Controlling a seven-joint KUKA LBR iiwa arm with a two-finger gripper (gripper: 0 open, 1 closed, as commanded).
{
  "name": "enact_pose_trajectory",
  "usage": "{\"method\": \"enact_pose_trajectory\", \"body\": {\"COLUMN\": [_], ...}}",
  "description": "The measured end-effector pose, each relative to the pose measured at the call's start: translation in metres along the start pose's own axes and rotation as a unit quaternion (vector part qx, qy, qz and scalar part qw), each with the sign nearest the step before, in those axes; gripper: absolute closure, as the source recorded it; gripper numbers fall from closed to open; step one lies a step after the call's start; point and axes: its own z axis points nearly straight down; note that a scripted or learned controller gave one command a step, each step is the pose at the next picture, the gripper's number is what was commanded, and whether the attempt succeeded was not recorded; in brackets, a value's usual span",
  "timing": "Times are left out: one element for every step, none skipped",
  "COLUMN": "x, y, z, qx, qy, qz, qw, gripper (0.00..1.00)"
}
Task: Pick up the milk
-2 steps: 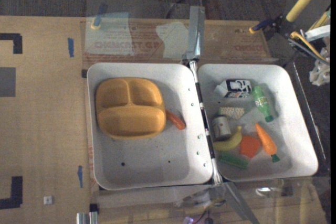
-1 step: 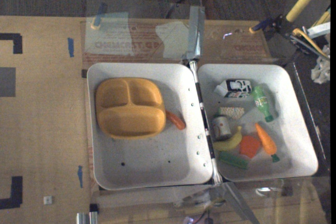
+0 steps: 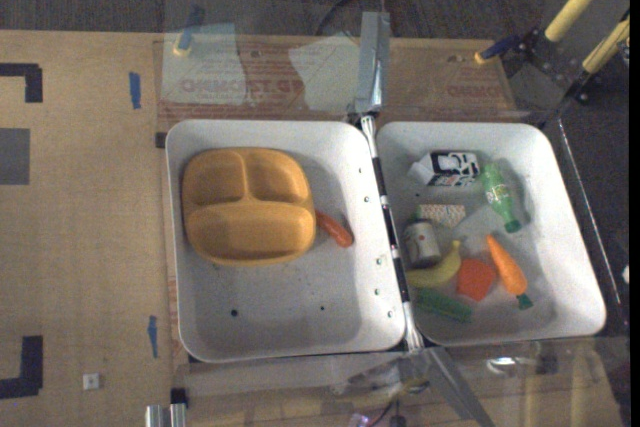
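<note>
Milk (image 3: pixel 447 168) lies on its side near the right bin's (image 3: pixel 575 215) far edge, long axis running left to right, beside the green bottle (image 3: pixel 500 196); jaw state cannot be told.

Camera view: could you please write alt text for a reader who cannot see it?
A milk carton lies in the right bin among a green bottle, banana, carrot and can. The left bin holds an orange divided tray.
</note>
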Motion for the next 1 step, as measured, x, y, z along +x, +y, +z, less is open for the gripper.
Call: {"method": "enact_pose_trajectory", "body": {"x": [0.001], "y": [-0.0003], "z": [-0.0101], "qx": [-0.001], "qy": [0.0], "qz": [-0.001], "qw": [1.0], "gripper": [1.0]}}
